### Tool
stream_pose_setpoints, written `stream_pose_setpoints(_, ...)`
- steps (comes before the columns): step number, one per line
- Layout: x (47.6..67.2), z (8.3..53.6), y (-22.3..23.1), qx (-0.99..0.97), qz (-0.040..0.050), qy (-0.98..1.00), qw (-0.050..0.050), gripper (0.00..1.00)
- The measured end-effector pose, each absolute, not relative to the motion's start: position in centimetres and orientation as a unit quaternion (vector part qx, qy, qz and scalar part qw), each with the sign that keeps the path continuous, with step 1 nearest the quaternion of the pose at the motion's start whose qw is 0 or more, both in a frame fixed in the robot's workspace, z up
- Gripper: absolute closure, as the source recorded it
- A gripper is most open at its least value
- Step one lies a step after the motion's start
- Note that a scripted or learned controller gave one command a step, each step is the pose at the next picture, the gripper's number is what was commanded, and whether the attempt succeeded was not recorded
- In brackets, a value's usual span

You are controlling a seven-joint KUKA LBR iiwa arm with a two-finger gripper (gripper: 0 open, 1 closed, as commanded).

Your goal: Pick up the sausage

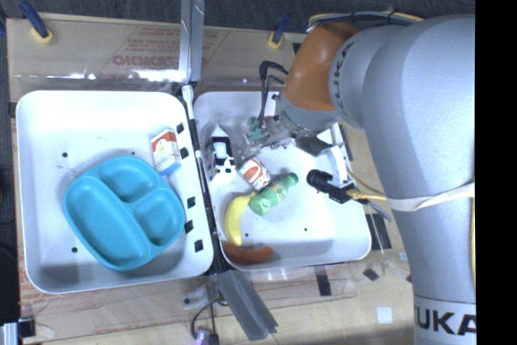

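The sausage (249,254) is a reddish-brown link lying along the near wall of the right bin (343,242), just below a yellow banana (234,220). My gripper (252,137) hangs over the far left part of the right bin, well above the sausage and apart from it. It sits near a small red-and-white can (254,174). The arm's grey body and orange band (317,77) cover the bin's far right side.
A green bottle (272,195) lies beside the banana. A black-and-white item (220,155) rests by the divider. The left bin (48,117) holds a blue sectioned plate (125,210) and a small red-and-white carton (166,149).
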State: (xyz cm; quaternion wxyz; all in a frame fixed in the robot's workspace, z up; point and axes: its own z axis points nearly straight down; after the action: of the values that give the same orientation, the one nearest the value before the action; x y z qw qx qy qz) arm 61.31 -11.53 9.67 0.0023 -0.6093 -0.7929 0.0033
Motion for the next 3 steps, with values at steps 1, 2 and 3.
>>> stream_pose_setpoints(1,63.6,13.6,-11.7,-0.635,0.0018,-0.773,0.002,1.0)
stream_pose_setpoints(2,63.6,13.6,-11.7,-0.635,0.0016,-0.773,0.002,0.0)
stream_pose_setpoints(3,63.6,10.7,-15.9,-0.659,0.0016,-0.752,0.002,0.0)
